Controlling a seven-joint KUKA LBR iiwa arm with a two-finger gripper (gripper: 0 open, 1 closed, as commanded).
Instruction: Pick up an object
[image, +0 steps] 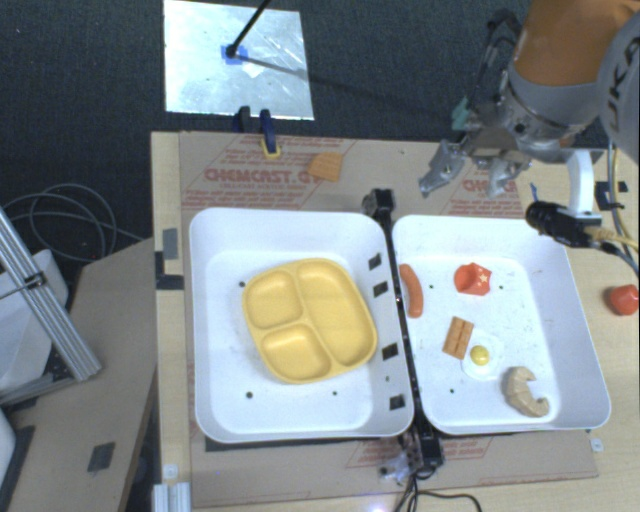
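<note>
croissant (526, 391) clear — arm (565, 50) cropped

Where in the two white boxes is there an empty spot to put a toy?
The right white bin has bare floor along its far edge, behind the red toy chunk, and down its right side. Its middle is crowded: orange sausage, brown cracker, fried egg, tan croissant. The left white bin has bare strips around the yellow divided plate.

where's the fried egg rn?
The egg lies in the right bin, toward its front, just below the waffle stick and left of the croissant.
</note>
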